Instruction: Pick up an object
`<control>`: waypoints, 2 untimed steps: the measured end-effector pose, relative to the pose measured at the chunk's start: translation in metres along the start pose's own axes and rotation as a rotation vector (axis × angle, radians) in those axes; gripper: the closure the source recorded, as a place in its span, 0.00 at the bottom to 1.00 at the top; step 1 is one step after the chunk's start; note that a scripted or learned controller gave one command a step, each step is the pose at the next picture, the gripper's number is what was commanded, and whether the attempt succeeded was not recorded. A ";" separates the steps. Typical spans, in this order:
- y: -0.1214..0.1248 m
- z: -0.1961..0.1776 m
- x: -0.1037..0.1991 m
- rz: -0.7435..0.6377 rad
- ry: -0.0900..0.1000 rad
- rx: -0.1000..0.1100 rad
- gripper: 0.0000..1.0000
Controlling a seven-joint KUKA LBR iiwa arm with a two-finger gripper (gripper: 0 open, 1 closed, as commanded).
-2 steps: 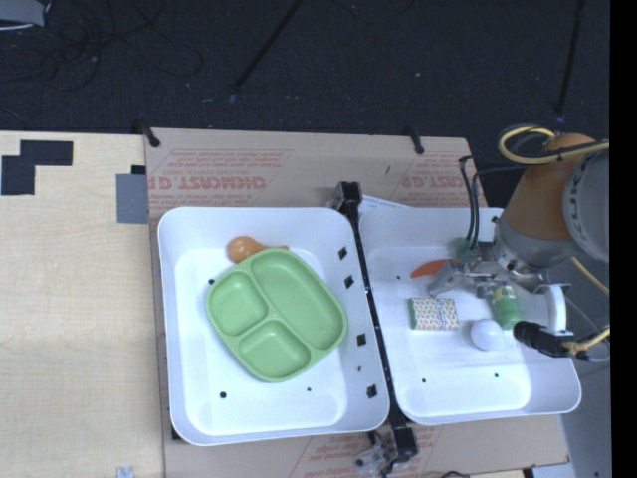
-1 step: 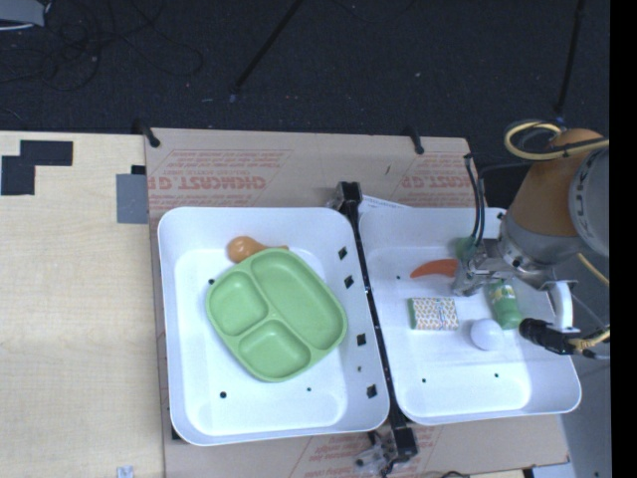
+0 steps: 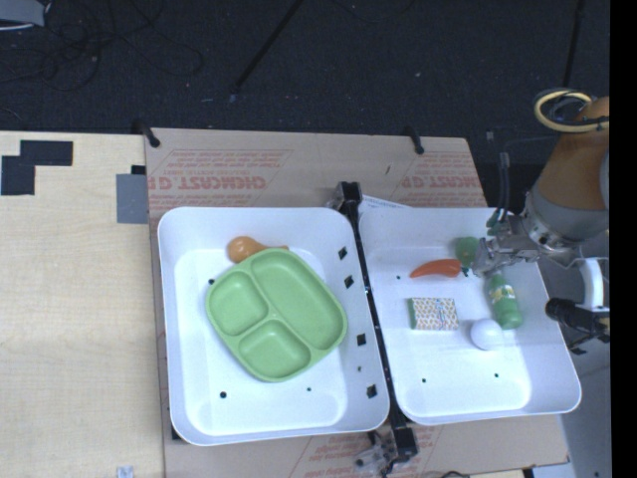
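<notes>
White ball (image 3: 487, 335) lies nearest in the right bin (image 3: 468, 396), with a patterned packet (image 3: 434, 314) to its left and a green bottle (image 3: 505, 303) just beyond. Farther back sit an orange carrot (image 3: 436, 268) and a green lump (image 3: 467, 249), beside the end effector (image 3: 495, 254) (whether its fingers are apart, I cannot tell). Left bin (image 3: 189, 366): green divided plate (image 3: 276, 314).
</notes>
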State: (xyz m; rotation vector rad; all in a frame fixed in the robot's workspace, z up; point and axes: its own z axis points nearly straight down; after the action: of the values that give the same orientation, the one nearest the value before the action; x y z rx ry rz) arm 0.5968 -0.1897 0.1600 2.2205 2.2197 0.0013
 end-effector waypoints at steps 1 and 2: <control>0.004 -0.062 -0.007 -0.001 -0.001 -0.002 1.00; 0.005 -0.102 -0.008 -0.002 0.000 0.000 1.00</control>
State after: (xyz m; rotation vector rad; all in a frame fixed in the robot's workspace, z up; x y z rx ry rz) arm 0.6015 -0.1973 0.2615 2.2180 2.2218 0.0019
